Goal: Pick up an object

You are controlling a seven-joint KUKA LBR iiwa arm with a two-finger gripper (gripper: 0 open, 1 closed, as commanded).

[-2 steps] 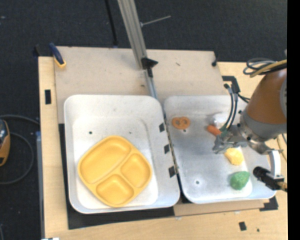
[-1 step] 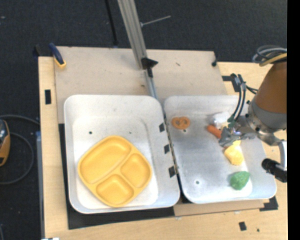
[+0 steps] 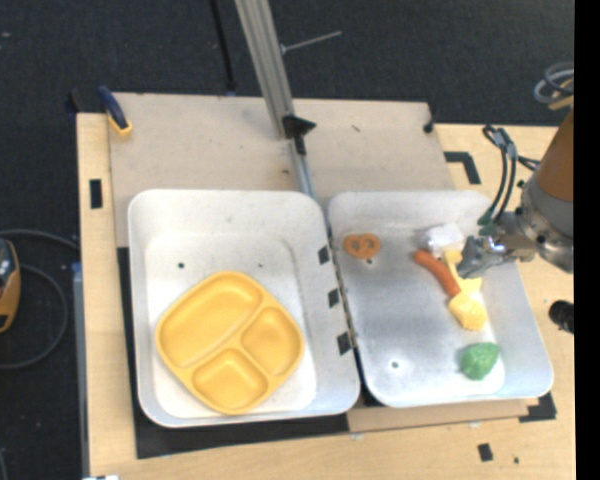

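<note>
While you read this, treat the pick as not yet made.

Step in hand: the approach; you have the grey two-finger gripper (image 3: 477, 259) low over the right shallow white bin (image 3: 400, 368), near its right edge, at the cluster of objects there.

Tool state: you cannot tell from this slant how it stands, and nothing is seen lifted in it.

Nearest objects: the orange carrot-shaped toy (image 3: 436, 270) lies just beside the gripper's tip; the small white block (image 3: 443, 236) sits toward the far edge; the yellow wedge-shaped piece (image 3: 468, 309) lies just below it.

Others in that bin: the brown pretzel-shaped toy (image 3: 361, 245) near the left edge; the green lumpy toy (image 3: 479, 360) by the near right corner.

Left bin: the yellow divided plastic plate (image 3: 230, 341).

Next move: you likely need to settle on one piece, centre over it and close, since the carrot, block and wedge crowd together.
</note>
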